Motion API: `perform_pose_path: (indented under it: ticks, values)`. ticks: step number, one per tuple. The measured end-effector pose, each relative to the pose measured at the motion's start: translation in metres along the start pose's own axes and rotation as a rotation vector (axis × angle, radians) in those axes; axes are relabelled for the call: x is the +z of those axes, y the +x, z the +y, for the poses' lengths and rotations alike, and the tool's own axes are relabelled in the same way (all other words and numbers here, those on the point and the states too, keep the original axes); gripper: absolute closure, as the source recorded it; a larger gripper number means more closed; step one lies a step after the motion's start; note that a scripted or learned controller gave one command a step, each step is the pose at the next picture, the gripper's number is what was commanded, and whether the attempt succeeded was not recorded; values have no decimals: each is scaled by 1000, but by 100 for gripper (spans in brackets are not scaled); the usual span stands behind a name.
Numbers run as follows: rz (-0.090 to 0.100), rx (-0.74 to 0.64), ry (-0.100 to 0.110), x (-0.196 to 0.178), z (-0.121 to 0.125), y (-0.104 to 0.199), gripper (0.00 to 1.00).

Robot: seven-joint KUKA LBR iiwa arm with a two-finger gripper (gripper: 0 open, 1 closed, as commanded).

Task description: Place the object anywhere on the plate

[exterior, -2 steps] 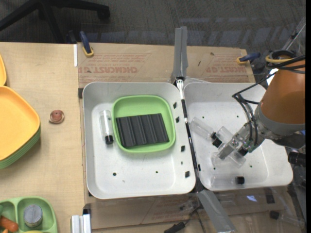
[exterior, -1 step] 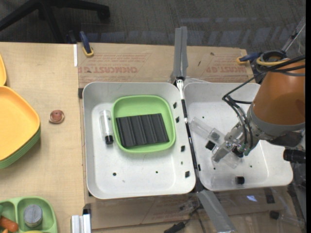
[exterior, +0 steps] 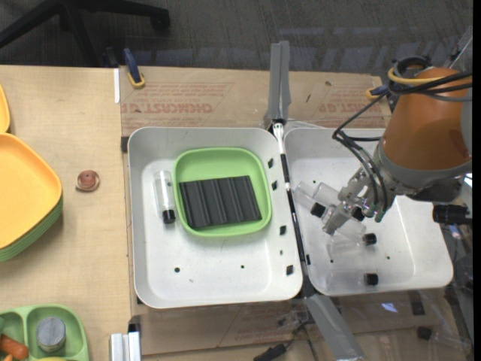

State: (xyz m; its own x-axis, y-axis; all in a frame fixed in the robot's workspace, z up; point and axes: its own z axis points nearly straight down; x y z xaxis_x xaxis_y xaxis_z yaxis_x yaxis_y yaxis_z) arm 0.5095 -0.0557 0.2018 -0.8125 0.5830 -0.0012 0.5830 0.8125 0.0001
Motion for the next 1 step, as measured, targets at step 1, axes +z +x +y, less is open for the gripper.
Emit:
perform_pose_path:
  ticks: [1]
  values:
    - [2, -111, 1, 11, 10, 2, 100]
